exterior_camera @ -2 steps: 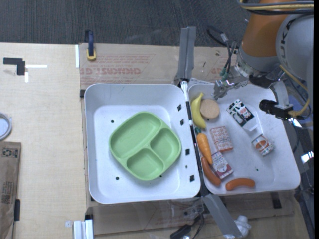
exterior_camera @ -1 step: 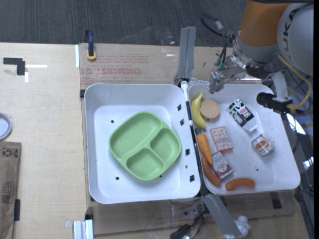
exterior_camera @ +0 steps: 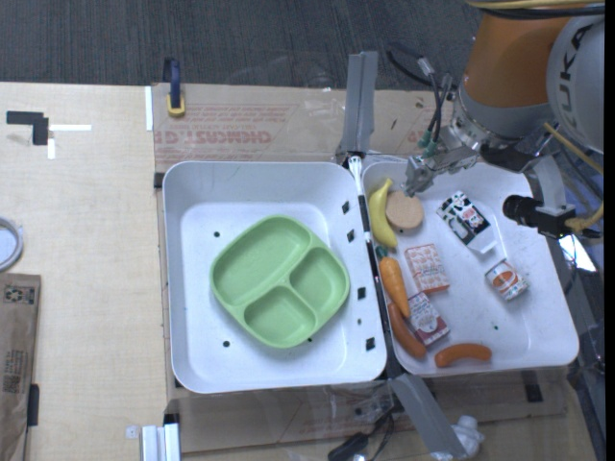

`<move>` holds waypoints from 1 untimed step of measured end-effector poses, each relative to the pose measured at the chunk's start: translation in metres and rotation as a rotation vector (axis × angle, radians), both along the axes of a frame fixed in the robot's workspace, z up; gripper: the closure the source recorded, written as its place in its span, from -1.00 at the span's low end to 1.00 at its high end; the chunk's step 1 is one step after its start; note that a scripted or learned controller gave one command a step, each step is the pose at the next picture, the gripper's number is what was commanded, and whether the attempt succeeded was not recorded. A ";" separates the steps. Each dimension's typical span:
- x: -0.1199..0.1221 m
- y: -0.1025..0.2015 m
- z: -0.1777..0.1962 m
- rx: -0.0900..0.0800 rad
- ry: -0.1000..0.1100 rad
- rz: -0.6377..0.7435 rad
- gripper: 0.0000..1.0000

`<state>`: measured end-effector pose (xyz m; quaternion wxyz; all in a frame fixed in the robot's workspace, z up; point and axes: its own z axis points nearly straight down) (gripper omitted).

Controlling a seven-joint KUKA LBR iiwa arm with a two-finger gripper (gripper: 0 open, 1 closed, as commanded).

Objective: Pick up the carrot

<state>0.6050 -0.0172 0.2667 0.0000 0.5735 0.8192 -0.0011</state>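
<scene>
Carrot, long, orange and tapered [exterior_camera: 393, 281], lay along the left wall of the right-hand shallow white bin [exterior_camera: 538, 349], its length running from far to near. Going from the left, the left-hand white bin [exterior_camera: 183, 286] held a pale green three-compartment plastic plate [exterior_camera: 279, 281], well apart from the work. Just past the divider, a yellow banana [exterior_camera: 381, 211] sat at the far end of the carrot's line, with a round tan disc like a cookie [exterior_camera: 405, 213] touching its right side. Right beside the carrot lay a small red-and-white packet [exterior_camera: 426, 267], and a second, darker red packet [exterior_camera: 427, 319] lay at its near end; an orange sausage-like piece [exterior_camera: 462, 355] rested near the front wall. Farther right were a black-and-white carton [exterior_camera: 466, 218] and a small orange-labelled can [exterior_camera: 505, 280].

The grey two-finger gripper [exterior_camera: 419, 173] hung over the far part of the right bin, just above the tan disc and the banana; whether it was spread or closed could not be made out, and nothing was visibly held.

To do the step well, the tool likely needed to travel nearward and slightly left, centre over the carrot's middle, and close across its narrow width. The bin wall and the adjacent packet left little room, so a clean vertical descent seemed the safest choice.
</scene>
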 end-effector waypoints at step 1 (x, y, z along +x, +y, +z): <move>0.027 -0.090 -0.066 0.000 0.000 -0.260 1.00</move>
